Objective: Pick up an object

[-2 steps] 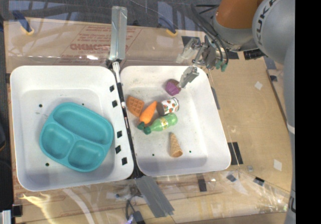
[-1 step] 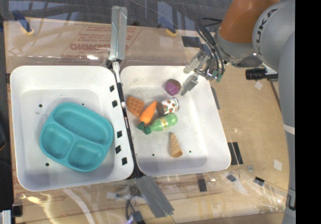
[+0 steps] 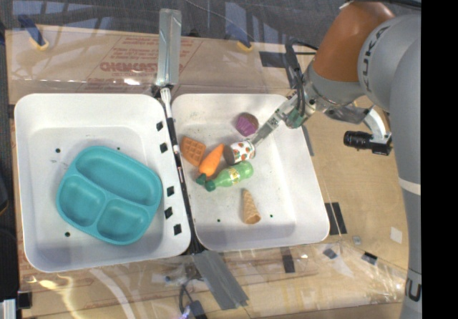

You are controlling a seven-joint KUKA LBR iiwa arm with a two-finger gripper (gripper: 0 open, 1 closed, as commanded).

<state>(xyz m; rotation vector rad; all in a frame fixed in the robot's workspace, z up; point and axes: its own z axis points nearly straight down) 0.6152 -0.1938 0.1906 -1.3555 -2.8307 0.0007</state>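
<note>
Bench [image 3: 93, 60] under clear plastic sheeting is carrying both bins; dark carpet is showing behind it. Landmark: right bin [image 3: 300, 196]. Arm [image 3: 372, 46] is reaching over its right rim, partly cut off at the frame edge. Left bin [image 3: 43, 131] is sitting touching its left wall, holding a teal divided plate [image 3: 107, 196]. Inside the right bin, centre-left, a cluster is lying: green bottle [image 3: 232, 176], orange carrot [image 3: 210, 159], waffle [image 3: 191, 149], spotted mushroom [image 3: 243, 149]. Purple piece [image 3: 246, 124] is above the cluster, cone [image 3: 250, 207] below it. Gripper [image 3: 252, 141] is touching down at the mushroom; can't tell finger state, too small.
</note>
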